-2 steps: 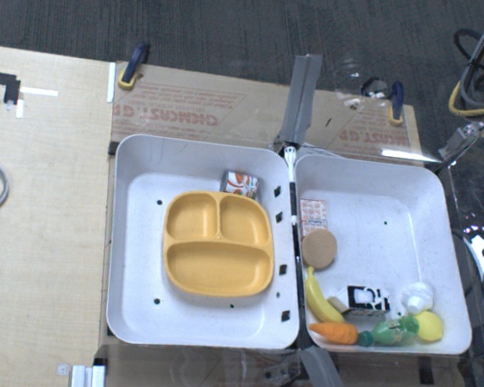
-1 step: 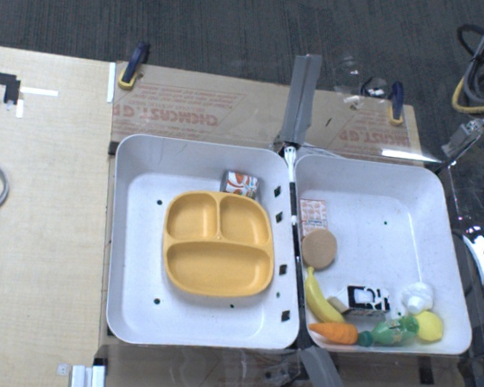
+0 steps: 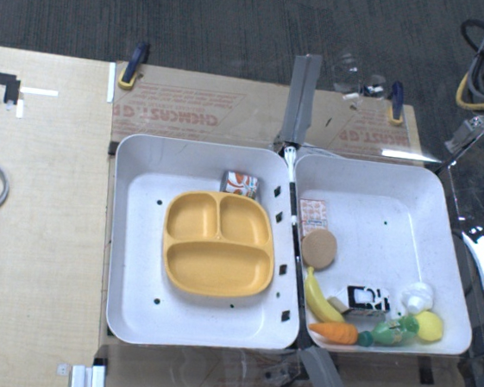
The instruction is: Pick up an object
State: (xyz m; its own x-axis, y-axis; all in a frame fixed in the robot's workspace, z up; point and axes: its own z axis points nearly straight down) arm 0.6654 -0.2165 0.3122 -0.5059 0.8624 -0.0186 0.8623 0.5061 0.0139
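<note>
Pick not begun: banana (image 3: 320, 298), carrot (image 3: 334, 332) and lemon (image 3: 429, 326) lay untouched at the right bin's (image 3: 417, 179) six o'clock; finger state cannot be told.

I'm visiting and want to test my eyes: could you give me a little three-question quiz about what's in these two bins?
1. True or false: the yellow divided plate lies in the left bin.
2. Which lies beside the carrot? A) banana B) a spoon C) a cup
3. Fill in: the round brown object sits in the ____ bin.

Key: 1 true; 2 A; 3 right.
</note>
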